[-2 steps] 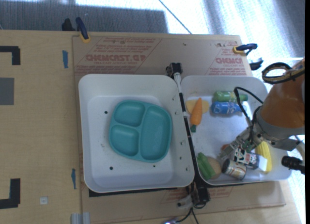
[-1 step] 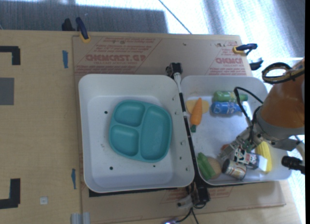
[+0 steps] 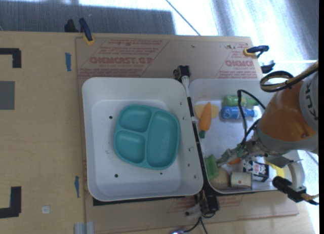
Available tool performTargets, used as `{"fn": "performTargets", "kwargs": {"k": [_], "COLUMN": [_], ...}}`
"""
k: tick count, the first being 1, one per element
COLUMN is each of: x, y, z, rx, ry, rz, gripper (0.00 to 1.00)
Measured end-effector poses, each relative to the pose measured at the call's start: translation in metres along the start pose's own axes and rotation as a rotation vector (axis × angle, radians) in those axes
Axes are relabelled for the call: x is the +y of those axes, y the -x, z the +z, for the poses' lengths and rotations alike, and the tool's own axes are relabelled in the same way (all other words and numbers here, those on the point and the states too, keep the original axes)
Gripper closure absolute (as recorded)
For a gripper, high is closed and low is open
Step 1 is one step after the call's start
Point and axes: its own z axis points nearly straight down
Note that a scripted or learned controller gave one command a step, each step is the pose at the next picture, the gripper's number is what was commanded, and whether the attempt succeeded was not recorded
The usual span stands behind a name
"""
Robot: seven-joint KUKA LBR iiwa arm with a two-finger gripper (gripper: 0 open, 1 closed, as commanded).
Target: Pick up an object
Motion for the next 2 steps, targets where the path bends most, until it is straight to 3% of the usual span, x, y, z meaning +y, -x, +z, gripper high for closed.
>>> {"fn": "performTargets", "kwargs": {"k": [1, 2], "x": [-0.0084, -0.0084], "y": [0.0348, 0.0348], "z": [0.0002, 0.0003], "rx": [-0.002, -0.002], "ry": [0.0, 0.0], "rz": [-0.126, -0.126], "gripper": [0.0, 0.0]}}
